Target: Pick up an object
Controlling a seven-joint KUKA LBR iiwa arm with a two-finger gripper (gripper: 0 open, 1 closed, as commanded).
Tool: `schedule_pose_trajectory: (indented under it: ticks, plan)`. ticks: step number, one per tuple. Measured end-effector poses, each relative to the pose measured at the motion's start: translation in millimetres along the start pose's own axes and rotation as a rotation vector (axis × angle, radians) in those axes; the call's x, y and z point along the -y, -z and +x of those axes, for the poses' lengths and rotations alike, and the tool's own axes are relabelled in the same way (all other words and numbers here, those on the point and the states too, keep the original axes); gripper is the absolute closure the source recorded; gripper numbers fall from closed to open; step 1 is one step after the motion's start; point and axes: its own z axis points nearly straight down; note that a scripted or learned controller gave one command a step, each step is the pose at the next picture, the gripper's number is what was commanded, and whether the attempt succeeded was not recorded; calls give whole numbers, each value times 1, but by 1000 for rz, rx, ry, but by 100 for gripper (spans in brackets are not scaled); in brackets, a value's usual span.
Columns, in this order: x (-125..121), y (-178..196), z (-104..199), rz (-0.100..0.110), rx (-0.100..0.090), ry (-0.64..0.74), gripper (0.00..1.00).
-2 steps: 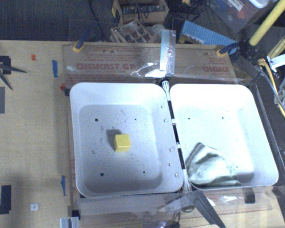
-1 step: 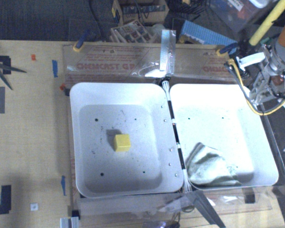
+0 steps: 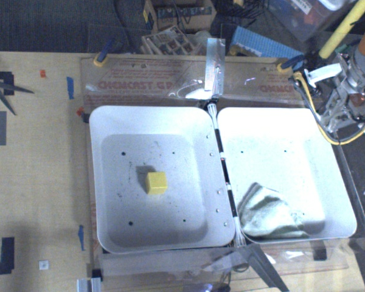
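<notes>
Scissors (image 3: 3,89) lie on the wooden bench (image 3: 36,181) left of the bins.

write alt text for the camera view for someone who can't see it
Two shallow white bins sit side by side on a wooden bench: the left bin holds a small yellow block near its middle, and the right bin holds a crumpled pale cloth near its front edge. The robot arm is at the upper right, beyond the bins.

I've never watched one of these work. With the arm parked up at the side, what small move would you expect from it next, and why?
Probably a swing out over one of the bins. The arm sits at the upper right, beyond the right bin, above neither object. The yellow block lies alone in the left bin; a crumpled cloth lies in the right bin, nearer the arm.
</notes>
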Motion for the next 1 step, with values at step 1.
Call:
schedule_pose_trajectory:
  ticks: [1]
  plan:
    - [0, 10, 1, 0, 0, 2, 100]
